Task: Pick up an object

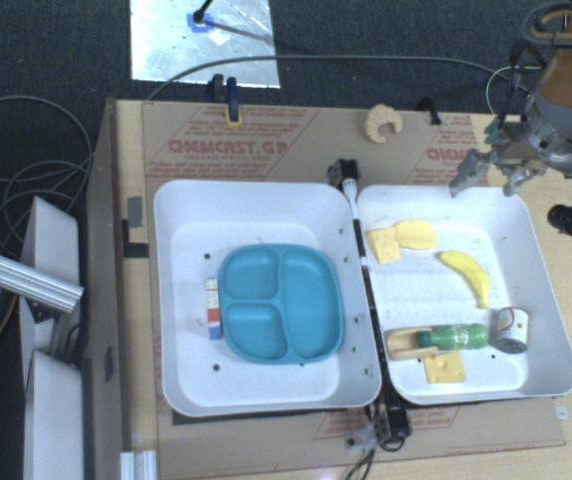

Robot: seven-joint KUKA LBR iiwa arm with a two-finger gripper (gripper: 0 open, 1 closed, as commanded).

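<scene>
My gripper (492, 176) hangs open over the far right corner of the right bin (546, 298), with nothing between its fingers (466, 173). Below it in that bin lie a yellow banana (469, 274), a pale yellow cheese-like piece (383, 245) next to a yellow lemon-shaped piece (416, 233), a green bottle (454, 337) lying against a tan bread-like stick (403, 342), a small can (511, 330) and a yellow cracker square (444, 368). The left bin (181, 268) holds a blue divided plate (280, 302) and a small red, white and blue box (212, 308).
A tan croissant-shaped toy (383, 122) lies on the cardboard behind the bins. A clamp (346, 175) sits where the bins meet at the back. Cables and a foil sheet (204, 28) lie on the dark floor beyond; metal framing (26, 278) stands at left.
</scene>
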